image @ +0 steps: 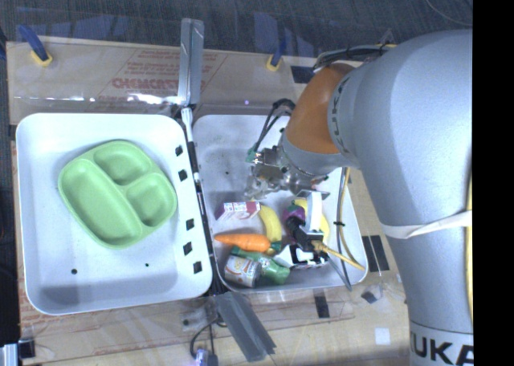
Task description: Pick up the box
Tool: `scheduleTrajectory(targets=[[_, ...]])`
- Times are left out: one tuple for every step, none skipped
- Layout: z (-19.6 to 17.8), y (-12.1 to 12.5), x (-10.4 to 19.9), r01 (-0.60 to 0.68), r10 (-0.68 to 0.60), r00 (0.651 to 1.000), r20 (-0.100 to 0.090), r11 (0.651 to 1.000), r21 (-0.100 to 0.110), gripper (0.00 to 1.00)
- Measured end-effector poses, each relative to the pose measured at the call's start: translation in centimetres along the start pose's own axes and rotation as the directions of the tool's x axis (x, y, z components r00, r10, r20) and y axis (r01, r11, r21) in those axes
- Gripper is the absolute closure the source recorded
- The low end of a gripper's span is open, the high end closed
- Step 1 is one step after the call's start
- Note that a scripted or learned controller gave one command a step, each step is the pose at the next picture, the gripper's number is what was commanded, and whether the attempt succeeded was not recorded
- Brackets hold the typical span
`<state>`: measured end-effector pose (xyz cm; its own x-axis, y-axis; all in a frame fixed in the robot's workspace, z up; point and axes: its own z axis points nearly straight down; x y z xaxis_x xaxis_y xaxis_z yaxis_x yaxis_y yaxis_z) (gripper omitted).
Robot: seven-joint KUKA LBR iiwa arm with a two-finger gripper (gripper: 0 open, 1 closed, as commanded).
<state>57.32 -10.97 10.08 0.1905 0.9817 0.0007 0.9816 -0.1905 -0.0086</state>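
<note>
Gripper low in right bin, just above small pink-white box at bin centre; finger state: cannot tell. Banana, carrot beside box. Green divided plate in left bin.

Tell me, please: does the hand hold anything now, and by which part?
It cannot be told. The hand hangs in the right bin, just above the small box, but nothing shows clearly in its grip.
</note>
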Motion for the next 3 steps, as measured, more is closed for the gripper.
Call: scheduleTrajectory(targets=[[0.0, 0.0, 0.0, 0.0, 0.0, 1.0, 0.0, 1.0, 0.0, 0.0], [0.93, -0.67, 0.14, 0.053, -0.053, 0.999, 0.0, 0.999, -0.004, 0.0], [-0.04, -0.68, 0.15, 0.057, -0.057, 0.998, -0.001, 0.998, -0.001, 1.0]])
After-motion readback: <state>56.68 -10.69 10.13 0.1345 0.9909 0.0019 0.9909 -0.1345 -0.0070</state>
